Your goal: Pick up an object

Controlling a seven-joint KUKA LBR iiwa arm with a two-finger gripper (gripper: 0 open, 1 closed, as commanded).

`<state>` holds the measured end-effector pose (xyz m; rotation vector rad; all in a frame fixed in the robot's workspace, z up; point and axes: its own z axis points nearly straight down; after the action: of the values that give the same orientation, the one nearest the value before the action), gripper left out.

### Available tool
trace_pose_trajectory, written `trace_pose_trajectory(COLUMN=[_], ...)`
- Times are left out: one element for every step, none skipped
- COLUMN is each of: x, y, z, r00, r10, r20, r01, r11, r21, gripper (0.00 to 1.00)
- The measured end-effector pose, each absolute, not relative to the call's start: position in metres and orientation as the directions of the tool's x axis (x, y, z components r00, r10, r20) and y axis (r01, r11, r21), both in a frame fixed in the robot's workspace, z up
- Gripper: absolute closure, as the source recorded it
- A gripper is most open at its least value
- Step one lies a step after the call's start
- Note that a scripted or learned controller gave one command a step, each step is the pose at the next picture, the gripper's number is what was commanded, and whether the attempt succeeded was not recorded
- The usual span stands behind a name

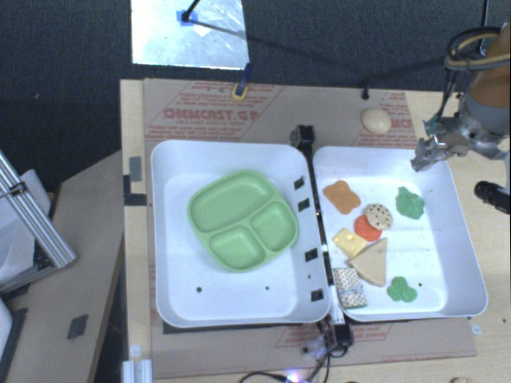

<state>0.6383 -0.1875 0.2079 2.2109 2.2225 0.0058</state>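
Setting: dark carpet lies behind a pale counter (88,214) topped with printed cardboard, on which two shallow white bins sit side by side.
Left bin (172,294): holds a green divided plate (242,220), nothing else.
Right bin (463,254): holds the toy foods, an orange piece (342,196), a speckled cookie (378,215) touching a red disc (366,229), a yellow cheese block (348,241), a tan wedge (372,263), a patterned packet (349,286) and two green leafy pieces (409,203) (402,290).
Outside: a beige egg shape (376,120) rests on the cardboard beyond the right bin.
Gripper (423,159): hovers at the right bin's far right corner, carrying nothing; whether it is spread or closed I cannot tell.
Risk: the cookie, disc, cheese and wedge are crowded, so a descent there may nudge neighbours or pinch two together; the thin flat pieces may slip, and a drop near the corner may strike the bin wall.
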Motion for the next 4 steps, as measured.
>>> trace_pose_trajectory(x=[0.640, 0.611, 0.572, 0.537], y=[-0.188, -0.146, -0.113, -0.076], z=[0.226, 0.237, 0.228, 0.219], r00=[-0.006, -0.008, -0.007, -0.007], r10=[1.000, 1.000, 1.000, 1.000], r20=[-0.001, 0.001, 0.002, 0.002], r01=[1.000, 1.000, 1.000, 1.000], r11=[0.006, 0.008, 0.007, 0.007], r21=[0.005, 0.001, -0.002, -0.003], gripper=[1.00, 1.00, 1.00, 1.00])
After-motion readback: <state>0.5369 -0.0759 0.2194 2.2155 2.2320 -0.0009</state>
